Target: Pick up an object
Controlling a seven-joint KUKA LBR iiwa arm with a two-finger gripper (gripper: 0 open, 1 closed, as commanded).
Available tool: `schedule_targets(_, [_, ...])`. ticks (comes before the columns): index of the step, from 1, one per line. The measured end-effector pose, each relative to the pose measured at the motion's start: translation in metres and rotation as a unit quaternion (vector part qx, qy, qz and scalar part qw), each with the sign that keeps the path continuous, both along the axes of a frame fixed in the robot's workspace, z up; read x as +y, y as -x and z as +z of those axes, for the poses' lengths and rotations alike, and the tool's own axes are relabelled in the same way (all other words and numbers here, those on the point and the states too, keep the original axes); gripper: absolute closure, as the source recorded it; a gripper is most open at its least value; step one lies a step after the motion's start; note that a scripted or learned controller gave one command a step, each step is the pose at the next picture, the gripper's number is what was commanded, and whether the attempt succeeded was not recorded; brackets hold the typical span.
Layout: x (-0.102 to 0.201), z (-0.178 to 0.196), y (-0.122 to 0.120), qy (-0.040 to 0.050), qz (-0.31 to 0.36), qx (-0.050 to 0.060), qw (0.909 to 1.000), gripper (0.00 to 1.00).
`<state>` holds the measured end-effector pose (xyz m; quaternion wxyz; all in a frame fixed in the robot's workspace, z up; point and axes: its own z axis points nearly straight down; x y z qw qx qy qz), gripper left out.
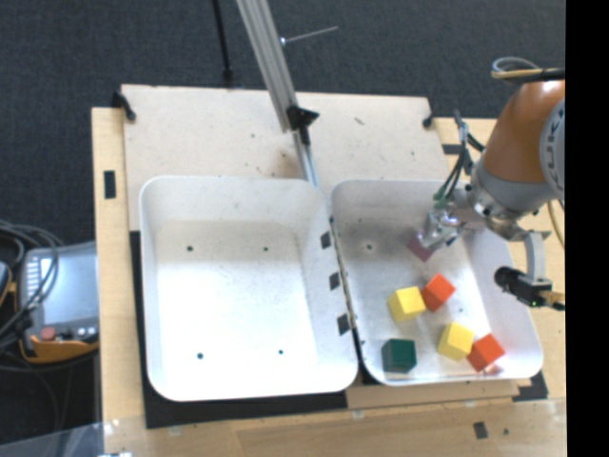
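Note:
My gripper [436,233] hangs from the grey arm with the orange band, low over the back part of the right bin [376,203]. A small mauve block [421,248] lies right at its tip, partly covered by it; whether it is gripped cannot be told. In front of it sit a yellow block [406,303] and an orange block [440,290], touching each other. Nearer the front edge are a second yellow block [456,340], a red-orange block [486,351] and a dark green block [399,355].
The left bin [238,284] stands beside the right one, their rims meeting at mid-bench. A slanted metal rail [271,55] rises behind the bins. The arm's black cable fitting [519,284] overhangs the right bin's right wall.

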<state>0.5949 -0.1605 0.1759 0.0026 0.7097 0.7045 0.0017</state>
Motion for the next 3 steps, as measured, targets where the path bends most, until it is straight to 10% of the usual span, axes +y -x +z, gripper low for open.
schedule_targets(2, [0.002,0.073,0.006,-0.0001,0.006,0.001,1.0,1.0])
schedule_targets(3, [0.051,0.07,0.028,-0.0007,0.006,0.003,1.0,1.0])
